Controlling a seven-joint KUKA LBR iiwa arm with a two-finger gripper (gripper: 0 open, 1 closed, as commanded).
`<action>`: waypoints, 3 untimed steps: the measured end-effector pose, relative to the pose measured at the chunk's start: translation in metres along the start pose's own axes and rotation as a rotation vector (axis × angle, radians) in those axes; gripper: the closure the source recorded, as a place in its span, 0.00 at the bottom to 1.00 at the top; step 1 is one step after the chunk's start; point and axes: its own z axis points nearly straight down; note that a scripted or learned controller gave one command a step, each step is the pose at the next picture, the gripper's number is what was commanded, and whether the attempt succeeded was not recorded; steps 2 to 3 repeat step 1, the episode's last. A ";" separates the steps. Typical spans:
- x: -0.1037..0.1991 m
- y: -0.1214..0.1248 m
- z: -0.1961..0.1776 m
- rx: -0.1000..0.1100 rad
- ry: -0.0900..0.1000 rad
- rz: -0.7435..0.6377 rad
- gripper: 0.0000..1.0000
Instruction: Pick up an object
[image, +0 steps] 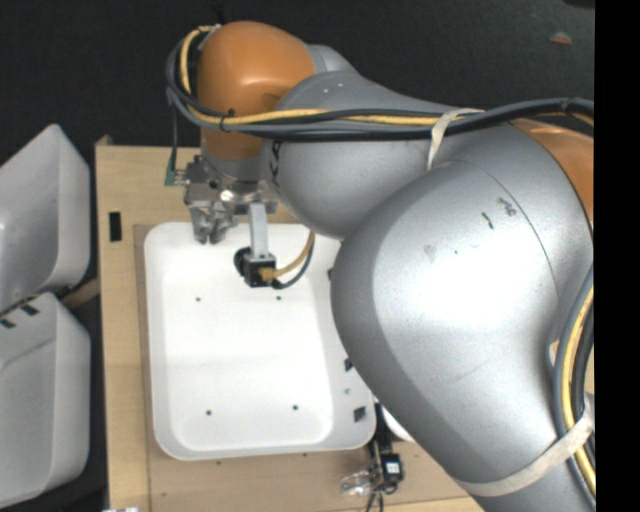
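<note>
Where the arm (450, 280) leans over the wooden bench (125, 300), white bin (240, 380), fingers (203, 236) apart above its far rim, dark room.

The arm (470, 300) is glossy grey with an orange dome (245, 70) at eleven o'clock; black and yellow cables (350, 121) run under white ties (440, 135)

The bin (240, 380) lies on the bench (125, 400), whose bare top shows along the bin's 9 o'clock and 6 o'clock sides. The gripper (208, 232) hangs over the bin's 11 o'clock corner. The arm (460, 300) covers everything from 12 round to 4 o'clock of the bin. Off the bench at 9 o'clock stand a far housing (35, 210) and, before it, a near housing (40, 400). A small clip-like thing (370, 480) lies on the bench just beyond the bin's 5 o'clock corner.
</note>
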 end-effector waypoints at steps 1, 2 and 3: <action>0.000 0.000 0.000 0.000 0.000 -0.001 1.00; 0.000 0.000 0.000 0.000 0.000 -0.001 1.00; 0.000 0.000 0.000 0.000 0.000 -0.001 1.00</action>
